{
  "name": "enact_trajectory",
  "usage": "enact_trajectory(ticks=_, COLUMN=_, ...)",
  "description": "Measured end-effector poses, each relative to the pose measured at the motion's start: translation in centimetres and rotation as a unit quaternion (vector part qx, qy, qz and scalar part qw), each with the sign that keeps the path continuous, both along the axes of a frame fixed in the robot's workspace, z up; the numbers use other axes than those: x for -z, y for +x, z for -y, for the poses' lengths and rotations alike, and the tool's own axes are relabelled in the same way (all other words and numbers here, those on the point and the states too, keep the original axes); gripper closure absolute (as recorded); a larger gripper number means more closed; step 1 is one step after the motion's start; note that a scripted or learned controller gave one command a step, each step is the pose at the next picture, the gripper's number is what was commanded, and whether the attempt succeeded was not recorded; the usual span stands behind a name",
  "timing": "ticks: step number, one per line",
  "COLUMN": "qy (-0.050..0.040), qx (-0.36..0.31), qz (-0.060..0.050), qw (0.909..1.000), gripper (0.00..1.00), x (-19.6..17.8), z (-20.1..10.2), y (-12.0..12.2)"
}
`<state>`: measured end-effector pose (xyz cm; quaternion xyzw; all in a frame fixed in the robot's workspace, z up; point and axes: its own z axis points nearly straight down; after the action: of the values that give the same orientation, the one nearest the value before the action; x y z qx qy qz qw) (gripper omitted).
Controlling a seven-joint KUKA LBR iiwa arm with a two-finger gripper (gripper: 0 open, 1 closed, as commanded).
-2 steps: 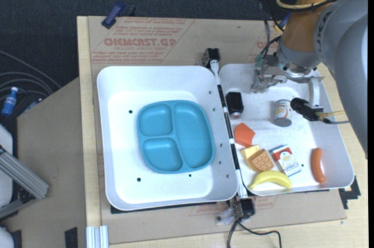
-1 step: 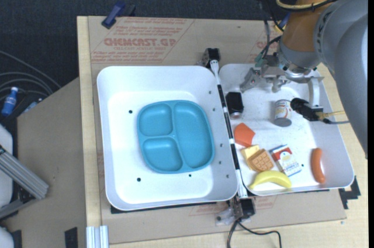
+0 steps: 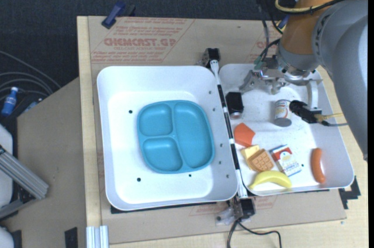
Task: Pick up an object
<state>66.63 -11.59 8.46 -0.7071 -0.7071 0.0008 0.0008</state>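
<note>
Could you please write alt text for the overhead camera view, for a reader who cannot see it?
A grey robot arm with an orange band reaches from the right over the right white bin, which holds a banana, a hot dog, a small can and other toy foods. The left white bin holds a blue divided plate.

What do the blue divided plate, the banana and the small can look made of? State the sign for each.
Blue divided plate: probably moulded plastic, one even colour with a soft matte sheen and rounded compartments.
Banana: likely plastic toy food, uniformly yellow, smooth.
Small can: seems metal, judging by its greyish end, though a plastic toy can't be ruled out.
</note>
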Motion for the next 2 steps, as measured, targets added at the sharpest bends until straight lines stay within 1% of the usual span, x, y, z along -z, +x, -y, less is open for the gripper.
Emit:
enact_trajectory(ticks=1, qy=-0.0004, qx=0.0, qz=0.001, qw=1.0, gripper=1.0, x=-1.09, z=-0.03, y=0.08)
enact_trajectory(ticks=2, qy=-0.0003, qx=0.0, qz=0.001, qw=1.0, gripper=0.0, x=-1.05, z=-0.03, y=0.07)
